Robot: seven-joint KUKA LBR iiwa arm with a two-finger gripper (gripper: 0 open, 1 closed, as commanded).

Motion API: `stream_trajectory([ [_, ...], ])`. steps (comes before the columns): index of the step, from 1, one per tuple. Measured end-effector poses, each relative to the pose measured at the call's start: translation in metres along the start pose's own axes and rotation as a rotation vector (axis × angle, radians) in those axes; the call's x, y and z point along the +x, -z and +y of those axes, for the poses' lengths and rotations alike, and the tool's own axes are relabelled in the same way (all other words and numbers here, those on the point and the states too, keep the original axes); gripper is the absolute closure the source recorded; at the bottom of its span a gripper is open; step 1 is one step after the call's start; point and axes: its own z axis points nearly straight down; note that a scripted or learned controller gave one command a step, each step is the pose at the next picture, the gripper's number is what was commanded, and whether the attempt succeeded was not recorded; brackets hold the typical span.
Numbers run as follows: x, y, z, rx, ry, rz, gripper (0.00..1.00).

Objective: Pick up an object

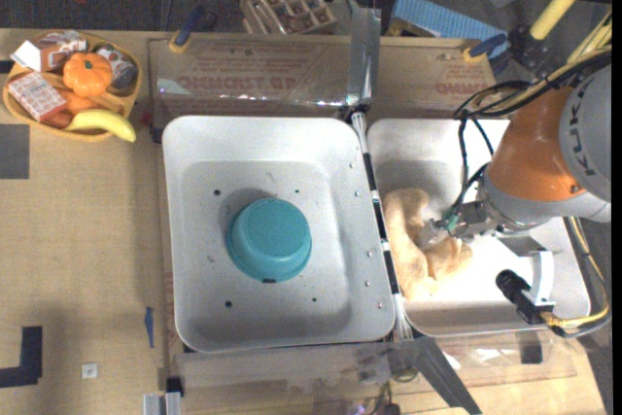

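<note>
A teal bowl (271, 239) lies upside down in the middle of the left bin (194, 160). A pale tan soft object (413, 243), lumpy like a plush or a piece of bread, lies along the left side of the right bin (418, 136). My gripper (443, 228) is down in the right bin, right at the tan object's right edge and touching or nearly touching it. The wrist hides the fingers, so their state is unclear.
A wicker basket (68, 92) with an orange pumpkin, a banana and small boxes stands on the bench at the far left. Cardboard panels (292, 63) stand behind both bins. Boxes and clutter lie on the floor beyond.
</note>
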Motion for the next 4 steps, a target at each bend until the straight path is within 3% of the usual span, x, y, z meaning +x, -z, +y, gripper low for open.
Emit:
stream_trajectory([
  [1,0.054,0.094,0.022,0.008,0.026,0.003,0.0],
  [2,0.005,0.026,-0.004,0.011,-0.028,0.004,0.0],
  [3,0.008,0.001,-0.012,-0.003,-0.127,0.0,0.0],
  [4,0.006,0.01,-0.012,-0.007,-0.131,0.001,1.0],
])
